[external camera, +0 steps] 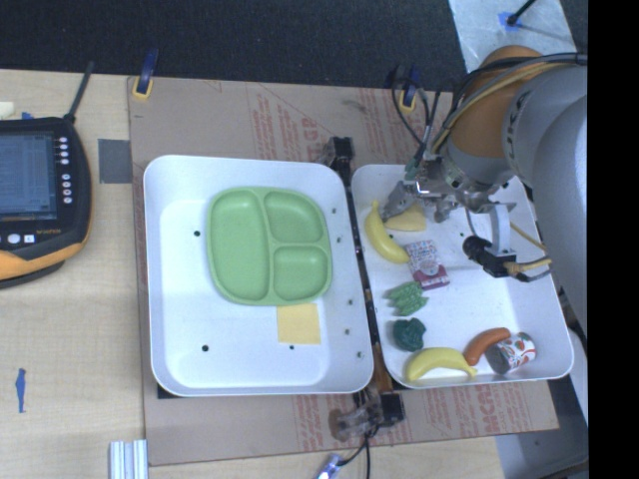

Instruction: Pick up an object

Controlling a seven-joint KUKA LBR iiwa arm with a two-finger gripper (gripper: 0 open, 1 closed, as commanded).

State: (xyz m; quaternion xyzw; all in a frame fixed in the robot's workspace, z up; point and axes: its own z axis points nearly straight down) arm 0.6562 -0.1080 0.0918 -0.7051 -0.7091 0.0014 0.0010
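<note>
The right bin [544, 307] holds several toy foods. A yellow banana [383, 239] lies at its far left beside a pale yellow wedge [408, 222]. Below them are a red-and-white packet [426, 263], a light green piece [407, 295] and a dark green broccoli [407, 333]. A second banana [439, 365], an orange sausage [485, 342] and a small can [516, 353] lie along the near edge. My gripper [419, 206] hangs low over the bin's far left corner, just above the wedge. It is open, with nothing between its fingers.
The left bin [175, 297] holds a green divided plate [270, 245] and a flat yellow square [299, 323]. A teach pendant [35, 198] lies on the bench at far left. The arm's grey body [544, 138] covers the right bin's far right part.
</note>
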